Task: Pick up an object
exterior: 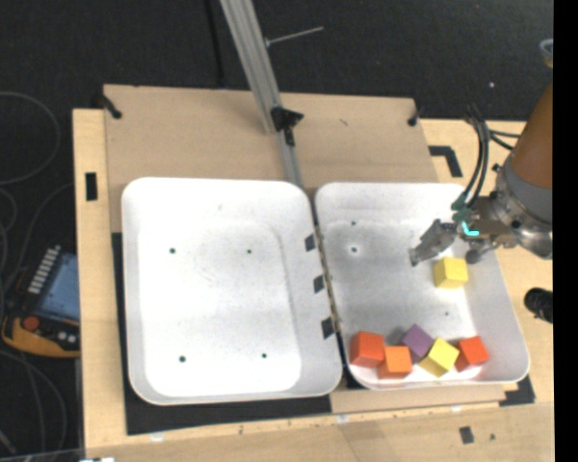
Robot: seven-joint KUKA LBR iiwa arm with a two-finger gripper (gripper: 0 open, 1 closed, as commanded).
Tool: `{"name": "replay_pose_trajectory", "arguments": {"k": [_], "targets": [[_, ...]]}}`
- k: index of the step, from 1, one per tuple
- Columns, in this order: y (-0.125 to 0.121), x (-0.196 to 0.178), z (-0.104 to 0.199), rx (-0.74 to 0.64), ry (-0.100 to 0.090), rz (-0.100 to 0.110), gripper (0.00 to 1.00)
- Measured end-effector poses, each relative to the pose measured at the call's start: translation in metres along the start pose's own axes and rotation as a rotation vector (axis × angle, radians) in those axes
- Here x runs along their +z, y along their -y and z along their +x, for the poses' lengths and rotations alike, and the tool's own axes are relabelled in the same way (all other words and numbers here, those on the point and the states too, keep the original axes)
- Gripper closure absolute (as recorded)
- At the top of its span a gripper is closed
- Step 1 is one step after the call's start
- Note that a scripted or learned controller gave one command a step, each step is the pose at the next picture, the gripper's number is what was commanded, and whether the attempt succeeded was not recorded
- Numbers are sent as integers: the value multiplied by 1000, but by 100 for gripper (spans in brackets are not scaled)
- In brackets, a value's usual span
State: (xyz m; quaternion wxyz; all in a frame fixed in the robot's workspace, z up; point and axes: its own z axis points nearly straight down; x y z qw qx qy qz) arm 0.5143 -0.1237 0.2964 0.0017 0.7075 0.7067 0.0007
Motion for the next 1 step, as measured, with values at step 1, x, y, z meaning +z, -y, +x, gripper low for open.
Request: {"name": "replay_pose_trajectory", "arguments": {"k": [1], "targets": [[-16,-12,-54,2,3,0,0]]}}
